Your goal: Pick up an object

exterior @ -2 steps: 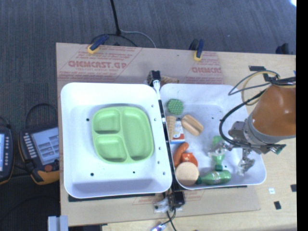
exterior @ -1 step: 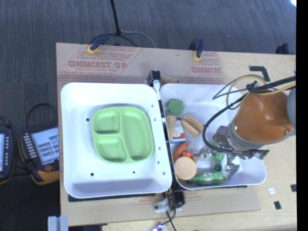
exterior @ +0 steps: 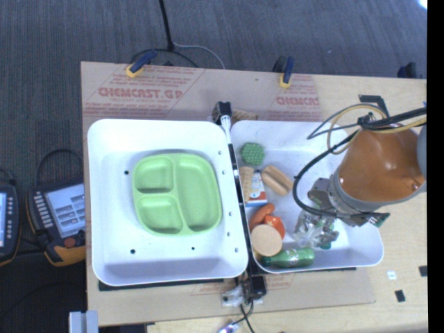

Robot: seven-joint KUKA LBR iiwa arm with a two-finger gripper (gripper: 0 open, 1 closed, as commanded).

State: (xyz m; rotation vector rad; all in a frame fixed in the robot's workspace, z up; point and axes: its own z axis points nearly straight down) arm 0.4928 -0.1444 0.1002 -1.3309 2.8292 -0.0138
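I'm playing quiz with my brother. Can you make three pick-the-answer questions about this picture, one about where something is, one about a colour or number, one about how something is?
1. Where is the green divided plate?
A. in the left bin
B. in the right bin
C. on the floor

2. How many compartments does the plate have?
A. two
B. three
C. five

3. How is the gripper placed?
A. over the left bin
B. down in the right bin near the toy food
C. off the bench

Answers:
1 A, it lies in the left bin.
2 B, three hollows show.
3 B, it sits beside the green vegetable.
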